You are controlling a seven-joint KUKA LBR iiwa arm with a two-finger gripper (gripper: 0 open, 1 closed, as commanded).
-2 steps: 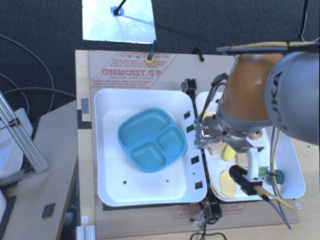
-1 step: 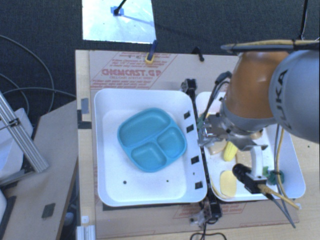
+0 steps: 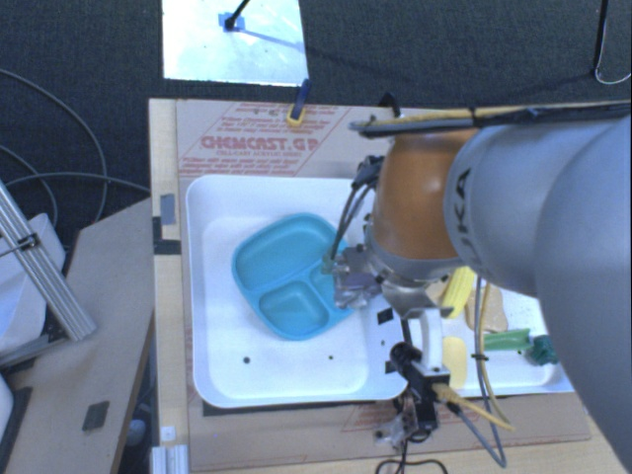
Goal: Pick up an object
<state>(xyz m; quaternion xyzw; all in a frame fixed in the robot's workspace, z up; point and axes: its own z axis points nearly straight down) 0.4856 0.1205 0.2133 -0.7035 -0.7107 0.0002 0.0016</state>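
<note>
A blue divided plate (image 3: 286, 275) lies in the left white bin (image 3: 222, 363), slightly right of its middle. My gripper (image 3: 350, 286) hangs below the orange-banded wrist at the plate's right edge, close to the wall between the two bins. The arm's bulk hides whatever lies directly under it. In the right bin (image 3: 553, 383) a yellow ribbed piece (image 3: 460, 288), a pale yellow piece (image 3: 454, 359), a green stick-like thing (image 3: 508, 341) with a teal end (image 3: 541, 350) and a tan piece (image 3: 492, 309) show beside the arm.
A cardboard sheet with red print (image 3: 259, 138) lies behind the bins, with a small yellow and blue thing (image 3: 297, 112) on it. A shiny square panel (image 3: 232, 28) sits further back. Metal rails (image 3: 39, 265) stand at the left.
</note>
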